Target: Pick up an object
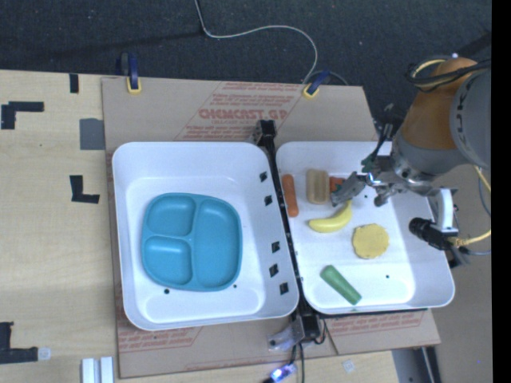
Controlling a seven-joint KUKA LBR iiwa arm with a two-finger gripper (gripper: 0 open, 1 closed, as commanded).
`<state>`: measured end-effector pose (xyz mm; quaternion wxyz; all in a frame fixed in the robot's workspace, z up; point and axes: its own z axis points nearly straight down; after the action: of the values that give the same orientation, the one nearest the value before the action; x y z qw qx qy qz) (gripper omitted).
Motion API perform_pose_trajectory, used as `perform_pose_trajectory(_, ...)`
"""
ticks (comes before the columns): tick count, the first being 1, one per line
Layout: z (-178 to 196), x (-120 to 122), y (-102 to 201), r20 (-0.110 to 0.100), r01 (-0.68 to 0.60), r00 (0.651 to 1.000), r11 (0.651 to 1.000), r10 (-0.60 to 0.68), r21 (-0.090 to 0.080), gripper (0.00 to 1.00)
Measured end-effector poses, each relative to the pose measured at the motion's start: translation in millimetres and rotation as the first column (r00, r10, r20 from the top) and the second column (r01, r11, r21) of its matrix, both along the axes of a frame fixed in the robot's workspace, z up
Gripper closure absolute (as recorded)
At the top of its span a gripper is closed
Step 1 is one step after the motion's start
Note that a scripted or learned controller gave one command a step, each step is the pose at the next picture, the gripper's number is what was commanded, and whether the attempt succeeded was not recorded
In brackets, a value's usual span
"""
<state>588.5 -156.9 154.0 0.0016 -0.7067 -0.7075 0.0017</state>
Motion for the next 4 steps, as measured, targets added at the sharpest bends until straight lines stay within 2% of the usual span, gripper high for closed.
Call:
perform_pose_trajectory(1, -51, 5, 8, -0.002, -0.001, 1.000, 1.000, 0.001, 0.001, 0.00)
perform_pose_trajectory(2, -70, 5, 8, 0.003, 0.000, 1.000, 1.000, 0.000, -0.002, 0.00)
perform_pose_trajectory(3, -58, 6, 8, 0.006, -0.001, 1.000, 1.000, 0.001, -0.003, 1.00)
perform_pose_trajectory(4, -12, -1, 6, 0.007, 0.000, 1.000, 1.000, 0.000, -0.001, 1.00)
